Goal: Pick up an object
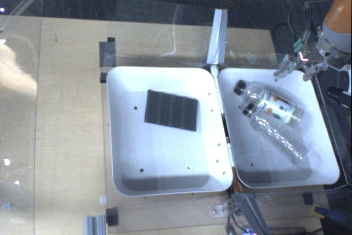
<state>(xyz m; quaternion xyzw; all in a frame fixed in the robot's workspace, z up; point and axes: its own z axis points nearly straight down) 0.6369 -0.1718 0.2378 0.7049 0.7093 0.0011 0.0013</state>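
The gripper [300,66] hangs above the far right corner of the right white plastic bin [324,173], fingers spread wide with nothing between them. From it, both targets lie toward the bin's centre, nearer the camera and to the left. Two clear plastic bottles with black caps rest there, touching side by side: the labelled bottle [272,103] and the plain ribbed bottle [278,135]. Their long axes run diagonally, caps toward the far left corner. Surfaces are smooth, curved and glossy. The left white bin [124,176] carries a flat dark rectangular ridged pad [171,110], well apart.
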